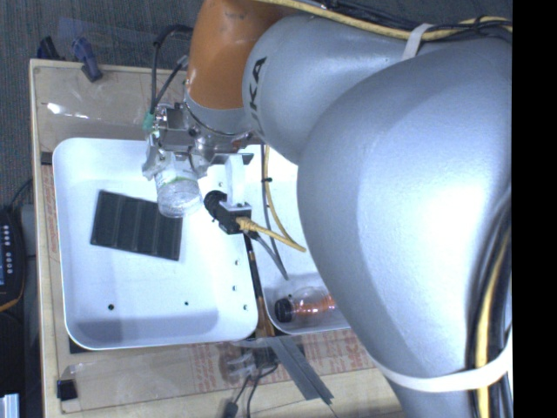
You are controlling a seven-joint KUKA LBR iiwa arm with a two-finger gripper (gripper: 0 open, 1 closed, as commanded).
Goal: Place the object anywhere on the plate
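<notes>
1. A clear plastic cup [177,193] hangs at the gripper [165,168], over the left white bin [78,312].
2. I cannot tell how the gripper is set.
3. The dark ribbed plate [130,225] lies just beside the cup.
4. A brownish bottle [305,306] lies in the right bin [277,325].

Gripper [174,177] over the left white bin [87,316], a clear plastic cup-like object [178,194] at its tip — grip unclear. Dark ribbed plate [135,225] just below-left of it. Brown bottle [305,306] in right bin [291,325], well apart.
</notes>
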